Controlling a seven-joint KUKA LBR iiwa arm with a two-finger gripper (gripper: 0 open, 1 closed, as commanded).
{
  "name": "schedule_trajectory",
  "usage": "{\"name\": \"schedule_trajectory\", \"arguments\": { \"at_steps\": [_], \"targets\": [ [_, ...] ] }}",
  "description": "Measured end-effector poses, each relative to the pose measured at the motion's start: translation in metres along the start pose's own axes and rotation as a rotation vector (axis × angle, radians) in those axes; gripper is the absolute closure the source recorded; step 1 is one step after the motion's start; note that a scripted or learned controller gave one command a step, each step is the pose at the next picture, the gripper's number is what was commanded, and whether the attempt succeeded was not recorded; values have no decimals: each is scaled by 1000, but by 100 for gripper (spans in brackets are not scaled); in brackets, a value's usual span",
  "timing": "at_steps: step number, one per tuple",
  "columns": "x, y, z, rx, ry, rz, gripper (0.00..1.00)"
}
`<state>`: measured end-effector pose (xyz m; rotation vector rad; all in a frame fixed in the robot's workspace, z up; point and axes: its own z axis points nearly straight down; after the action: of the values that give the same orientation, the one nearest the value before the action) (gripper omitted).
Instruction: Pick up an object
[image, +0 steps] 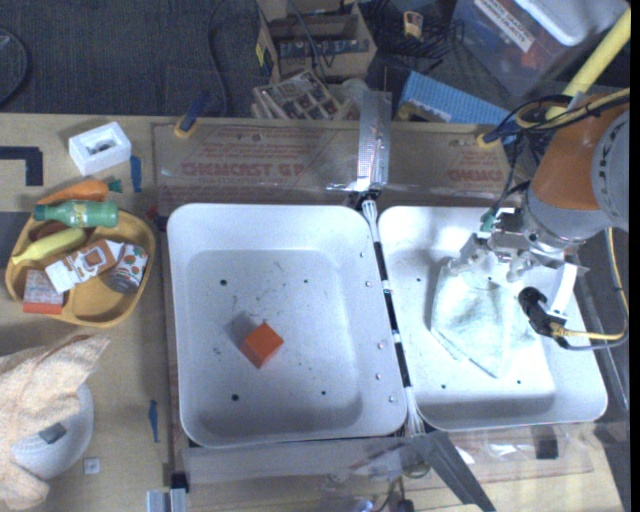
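Observation:
My gripper (493, 262) hangs over the right bin (585, 400), near its back. A white cloth (478, 318) is pinched between its fingers. The cloth spreads wide just under the fingers and narrows to a point toward the bin's front. An orange block (263, 344) lies on the floor of the left bin (200, 240), a little left of its middle. It is far from the gripper.
A black cable with a yellow end (548, 318) loops off the wrist beside the cloth. A yellow bowl of toy food (80, 268) and a beige cloth (45, 385) lie left of the bins. A metal divider (388, 300) separates the bins.

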<state>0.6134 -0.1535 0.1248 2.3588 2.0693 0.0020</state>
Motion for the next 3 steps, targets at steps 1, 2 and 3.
{"name": "schedule_trajectory", "arguments": {
  "at_steps": [1, 2, 3],
  "targets": [
    [47, -8, 36, -2, 1, -185, 0],
    [-36, -3, 6, -2, -1, -265, 0],
    [0, 16, 34, -3, 0, -371, 0]
  ]
}}
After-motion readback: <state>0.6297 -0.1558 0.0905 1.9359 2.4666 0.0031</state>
